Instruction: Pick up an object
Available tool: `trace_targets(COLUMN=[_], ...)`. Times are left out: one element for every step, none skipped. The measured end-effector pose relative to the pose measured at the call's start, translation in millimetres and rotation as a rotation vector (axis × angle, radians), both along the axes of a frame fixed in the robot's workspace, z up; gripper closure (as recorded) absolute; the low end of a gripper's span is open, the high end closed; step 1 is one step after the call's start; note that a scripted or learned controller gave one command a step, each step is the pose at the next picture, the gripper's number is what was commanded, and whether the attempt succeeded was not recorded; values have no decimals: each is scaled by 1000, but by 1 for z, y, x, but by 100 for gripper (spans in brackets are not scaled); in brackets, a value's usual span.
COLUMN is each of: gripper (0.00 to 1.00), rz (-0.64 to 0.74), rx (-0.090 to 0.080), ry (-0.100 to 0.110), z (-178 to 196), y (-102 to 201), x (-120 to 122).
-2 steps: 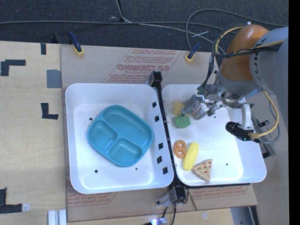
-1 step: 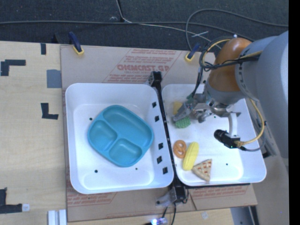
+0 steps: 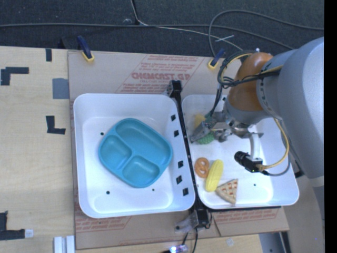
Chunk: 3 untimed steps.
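Tool (image 3: 206, 132) sits low at the right bin's (image 3: 279, 194) left wall, right over a green toy (image 3: 206, 138) beneath it; whether it grips anything I cannot tell.

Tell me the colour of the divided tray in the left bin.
Light blue divided plastic tray; the camera view shows it.

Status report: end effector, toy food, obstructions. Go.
End effector low in right bin, over green item by the divider. Pretzel, corn, pizza slice lie apart, untouched. Blue tray in left bin.
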<state>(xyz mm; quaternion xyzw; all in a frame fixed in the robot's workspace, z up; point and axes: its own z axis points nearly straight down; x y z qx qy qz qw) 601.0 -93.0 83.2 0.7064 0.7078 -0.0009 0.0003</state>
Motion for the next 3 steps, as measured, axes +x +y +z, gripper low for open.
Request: trace_targets(gripper=[100, 100, 100], rz=[1, -1, -2], rx=[0, 1, 1], ry=[-1, -3, -4], z=[12, 56, 101], y=[0, -6, -13], x=[1, 0, 1])
